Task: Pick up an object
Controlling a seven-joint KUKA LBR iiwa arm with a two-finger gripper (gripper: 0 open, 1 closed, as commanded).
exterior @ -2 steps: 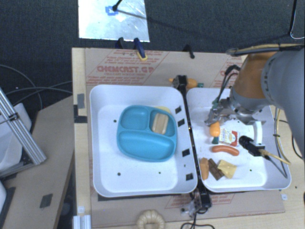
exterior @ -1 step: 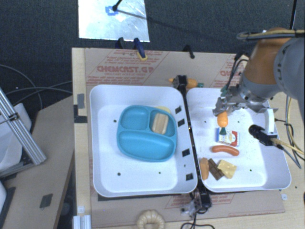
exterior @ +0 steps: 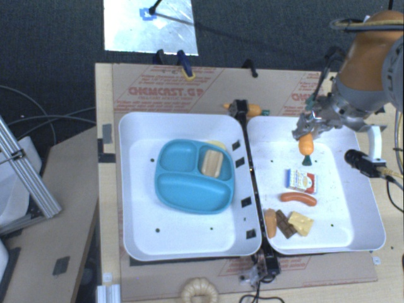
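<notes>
Plastic toy food lies in the right bin: nearest, cheese, then a sausage and carton. Beyond the carton, the carrot (light, stiff, slick; best taken mid-body) hangs right under the gripper, apparently pinched between its closed fingers.
</notes>
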